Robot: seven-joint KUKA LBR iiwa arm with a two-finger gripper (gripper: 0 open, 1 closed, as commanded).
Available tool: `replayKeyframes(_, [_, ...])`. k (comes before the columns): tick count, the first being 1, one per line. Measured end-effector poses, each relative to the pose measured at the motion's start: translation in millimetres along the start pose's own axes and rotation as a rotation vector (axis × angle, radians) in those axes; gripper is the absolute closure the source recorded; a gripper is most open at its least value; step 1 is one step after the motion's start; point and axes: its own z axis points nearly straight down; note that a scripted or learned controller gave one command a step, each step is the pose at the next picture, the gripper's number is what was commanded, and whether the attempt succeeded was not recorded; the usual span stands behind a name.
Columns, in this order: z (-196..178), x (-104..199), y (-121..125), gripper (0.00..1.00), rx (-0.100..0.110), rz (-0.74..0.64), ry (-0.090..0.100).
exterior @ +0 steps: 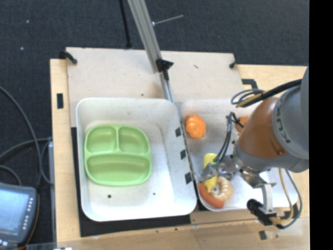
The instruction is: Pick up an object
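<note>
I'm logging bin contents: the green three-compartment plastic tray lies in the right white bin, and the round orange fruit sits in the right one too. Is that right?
Not quite. The camera view shows the green three-compartment plastic tray in the left white bin, not the right. The round orange fruit does sit in the right white bin.

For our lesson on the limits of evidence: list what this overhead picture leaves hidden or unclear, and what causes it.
1. Gripper: the arm's wrist covers it in the camera view, so its state is unreadable.
2. Right bin: the arm hides much of its floor.
3. Yellow object and tan ring-shaped object: small, blurred, partly overlapped; their identity is unclear.
4. Orange object: mostly behind the arm.
</note>
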Motion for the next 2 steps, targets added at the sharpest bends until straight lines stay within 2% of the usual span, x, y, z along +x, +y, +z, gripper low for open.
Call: replayKeyframes(2, [0.0, 2.2, 0.2, 0.0, -0.001, 0.003, 0.0])
